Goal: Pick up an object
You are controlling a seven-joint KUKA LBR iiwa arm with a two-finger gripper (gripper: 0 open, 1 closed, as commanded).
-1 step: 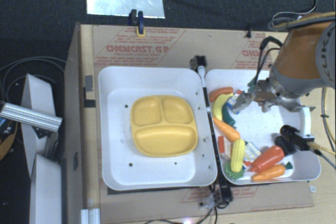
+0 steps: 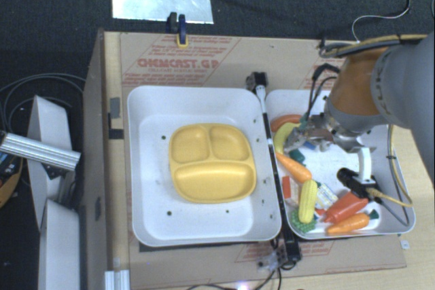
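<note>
You've got the gripper (image 2: 297,140) low in the right bin (image 2: 387,231), finger state unclear, carrot (image 2: 296,166) just below them, nothing lifted yet.

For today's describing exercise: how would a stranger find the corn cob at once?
Look in the right-hand white bin, crowded with toy food. Near its front edge the corn cob stands roughly on end. It is yellow and knobbly, unlike the smooth orange carrots beside it.

this is a robotics lab bench: a grey industrial arm (image 2: 394,85) reaches over two white bins (image 2: 146,146) set on a cardboard sheet (image 2: 197,58), with loose cables (image 2: 27,88), dark carpet and plastic toy food (image 2: 307,200).
</note>
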